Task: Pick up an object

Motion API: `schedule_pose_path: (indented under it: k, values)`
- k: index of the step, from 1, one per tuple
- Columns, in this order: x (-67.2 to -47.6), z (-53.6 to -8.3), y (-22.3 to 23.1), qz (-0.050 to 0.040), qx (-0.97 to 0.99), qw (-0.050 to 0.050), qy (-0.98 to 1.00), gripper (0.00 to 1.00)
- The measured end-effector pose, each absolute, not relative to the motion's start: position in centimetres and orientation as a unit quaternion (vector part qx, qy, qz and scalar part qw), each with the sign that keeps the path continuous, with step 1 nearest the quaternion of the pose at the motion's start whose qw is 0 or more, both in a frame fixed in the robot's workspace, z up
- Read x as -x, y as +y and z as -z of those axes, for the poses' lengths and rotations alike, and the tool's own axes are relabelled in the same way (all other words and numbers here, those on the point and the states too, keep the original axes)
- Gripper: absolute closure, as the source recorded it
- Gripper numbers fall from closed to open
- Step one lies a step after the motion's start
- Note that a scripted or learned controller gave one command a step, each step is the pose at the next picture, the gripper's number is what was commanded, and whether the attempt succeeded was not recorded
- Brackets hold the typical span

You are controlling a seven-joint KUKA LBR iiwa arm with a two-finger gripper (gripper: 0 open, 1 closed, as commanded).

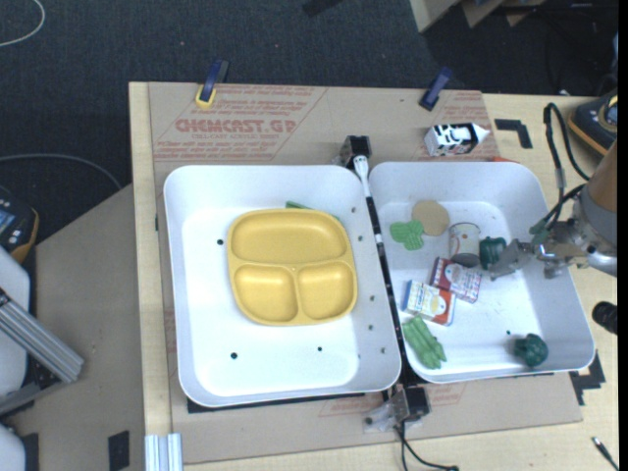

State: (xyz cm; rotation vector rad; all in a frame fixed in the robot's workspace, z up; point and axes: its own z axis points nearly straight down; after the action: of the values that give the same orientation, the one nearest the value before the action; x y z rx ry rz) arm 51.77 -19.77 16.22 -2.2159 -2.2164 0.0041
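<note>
My gripper (494,256) reaches in from the right and hangs low over the middle of the right bin (549,292). Just left of it stands a clear cup (461,235), with a small grey piece (466,260) beside the gripper's tip. A red and white carton (457,279) lies right below the gripper, and a blue and white packet (430,302) lies next to that. A tan disc (430,214) and a light green toy (405,232) sit toward the bin's far left. I see nothing held.
A green pea pod (424,342) lies at the right bin's front left and a dark green lump (531,349) at its front right. The left bin (196,292) holds a yellow divided plate (292,265). A black and white carton (456,137) stands behind the bins.
</note>
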Motion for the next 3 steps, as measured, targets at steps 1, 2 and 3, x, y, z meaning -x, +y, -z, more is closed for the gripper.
schedule_pose_path:
  k: [1,2,3]
  values:
    - [-51.8,-10.3,-20.5,-0.001,0.707,0.003,-0.707,0.0]
    - [-52.0,-8.8,-20.5,0.0015,0.707,0.001,-0.707,0.0]
    - [-52.1,-9.8,-20.6,0.0019,0.707,-0.002,-0.707,1.0]
